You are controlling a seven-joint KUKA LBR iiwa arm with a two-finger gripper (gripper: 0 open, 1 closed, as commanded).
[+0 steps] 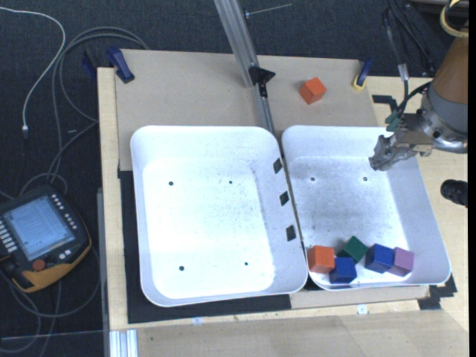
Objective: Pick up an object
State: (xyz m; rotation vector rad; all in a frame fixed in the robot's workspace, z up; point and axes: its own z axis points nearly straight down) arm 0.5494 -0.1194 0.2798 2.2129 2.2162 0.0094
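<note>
Several small blocks lie along the near edge of the right bin (416,199): an orange block (321,258), a blue block (343,268), a green block (356,248), a second blue block (381,258) and a purple block (403,259). My gripper (381,159) hangs over the far right part of that bin, well away from the blocks. Nothing is seen between its fingers.
The left bin (149,169) sits beside the right one. Another orange block (313,90) rests on the bench behind the bins. A slanted metal rail (238,36) runs down to the gap between the bins. A teach pendant (37,233) lies at far left.
</note>
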